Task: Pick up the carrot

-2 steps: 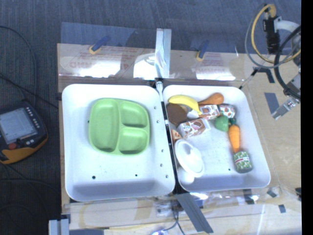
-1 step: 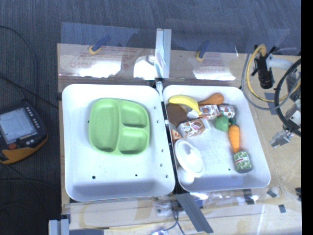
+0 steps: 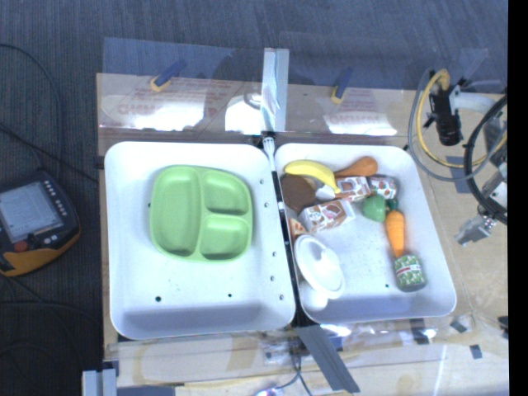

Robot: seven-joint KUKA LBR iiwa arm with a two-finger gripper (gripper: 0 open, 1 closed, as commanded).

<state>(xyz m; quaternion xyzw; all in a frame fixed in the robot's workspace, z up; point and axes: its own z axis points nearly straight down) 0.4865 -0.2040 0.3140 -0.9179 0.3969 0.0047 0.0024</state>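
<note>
Bins on the bench count two, both white and shallow, side by side. The left bin [image 3: 124, 304] holds one thing: a green plate [image 3: 200, 213] with three compartments, lying flat in the far half of the bin.

The right bin [image 3: 429, 299] holds all the other things. I count one carrot [image 3: 396, 231], one banana [image 3: 308, 171], one white cup [image 3: 320, 264], one green round vegetable [image 3: 374, 209], one small can with green label [image 3: 410, 272], one orange-brown piece like a drumstick [image 3: 360, 167], one dark brown piece [image 3: 299, 193] and two small packets with red and white print [image 3: 327, 215]. Most of them are crowded in the far part of this bin. The banana lies at the far left corner, with the dark brown piece just under it. The cup stands near the wall between the two bins, closer to the near side.

The carrot is in the right part of the right bin, lying on the bin floor, orange and pointing along the bin's depth. Its far end is just beside the green vegetable and its near end is just beside the can.

The gripper [image 3: 478, 228] is outside the bins, to the right of the right bin, over the bare bench, well apart from the carrot. I cannot tell if it is spread or closed.
</note>
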